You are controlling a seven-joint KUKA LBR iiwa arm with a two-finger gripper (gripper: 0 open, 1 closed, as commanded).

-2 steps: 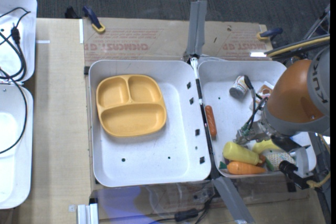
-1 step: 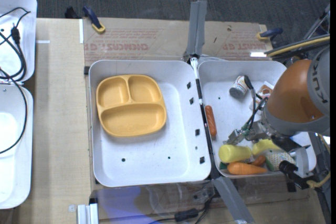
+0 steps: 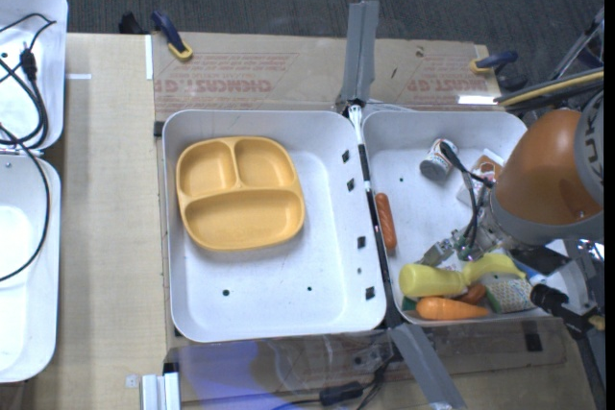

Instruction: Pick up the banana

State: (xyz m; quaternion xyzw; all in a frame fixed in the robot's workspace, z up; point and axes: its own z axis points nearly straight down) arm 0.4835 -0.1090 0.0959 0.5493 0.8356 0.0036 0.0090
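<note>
The banana point(image 3: 452, 277), yellow and plump, is seen lying flat and crosswise toward five o'clock of the right bin point(image 3: 404, 144), close by its near rim.

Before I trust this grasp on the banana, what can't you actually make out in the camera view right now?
- Gripper: jaws small and cluttered, state unreadable.
- Banana: contact with the gripper unclear; right end merges into the pile.
- Right bin: right part covered by the arm.
- Grey cup-like item: too small to identify.
- Carrot: partly under neighbours.
</note>
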